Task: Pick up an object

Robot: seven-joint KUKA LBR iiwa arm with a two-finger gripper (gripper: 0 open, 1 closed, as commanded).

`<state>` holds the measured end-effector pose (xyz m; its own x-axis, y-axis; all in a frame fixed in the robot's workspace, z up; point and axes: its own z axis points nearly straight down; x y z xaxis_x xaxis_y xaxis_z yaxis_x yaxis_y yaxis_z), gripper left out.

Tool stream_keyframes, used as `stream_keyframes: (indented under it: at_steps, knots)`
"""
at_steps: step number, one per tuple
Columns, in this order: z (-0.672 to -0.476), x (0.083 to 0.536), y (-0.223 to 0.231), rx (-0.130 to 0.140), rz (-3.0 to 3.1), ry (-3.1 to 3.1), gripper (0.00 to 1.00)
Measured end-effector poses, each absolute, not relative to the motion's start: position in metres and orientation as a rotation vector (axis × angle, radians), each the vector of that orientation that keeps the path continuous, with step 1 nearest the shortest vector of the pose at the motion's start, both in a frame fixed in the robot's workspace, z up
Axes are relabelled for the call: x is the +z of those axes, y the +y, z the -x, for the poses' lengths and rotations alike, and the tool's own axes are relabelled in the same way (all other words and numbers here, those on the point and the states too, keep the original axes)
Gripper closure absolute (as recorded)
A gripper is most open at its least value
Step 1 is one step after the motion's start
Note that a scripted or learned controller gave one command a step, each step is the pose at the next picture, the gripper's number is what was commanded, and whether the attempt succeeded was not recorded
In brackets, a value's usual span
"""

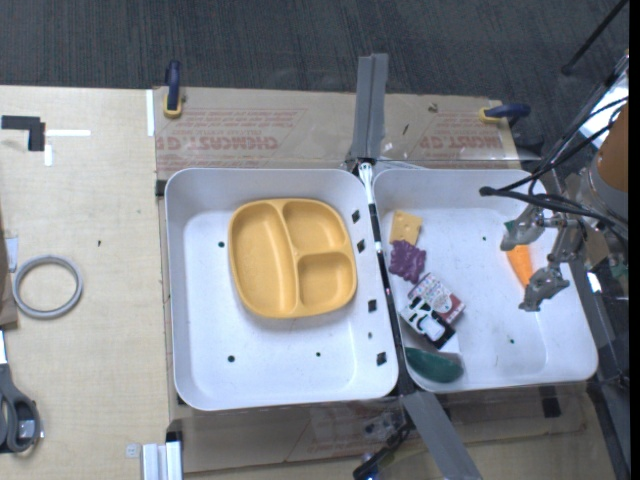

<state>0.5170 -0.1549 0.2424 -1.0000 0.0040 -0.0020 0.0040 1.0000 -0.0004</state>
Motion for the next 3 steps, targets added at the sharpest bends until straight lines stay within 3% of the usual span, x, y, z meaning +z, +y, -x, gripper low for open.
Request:
stream_keyframes:
  at_steps: [1, 2, 3]
  knots:
    - [-0.551, 0.196, -0.2, -0.002, -0.828, 3.028, 0.0]
    - [-0.542, 0.253, -0.178, -0.003, -1.396, 2.812, 0.0]
    - [-0.544, 0.148, -0.203, -0.004, -1.748, 2.611, 0.0]
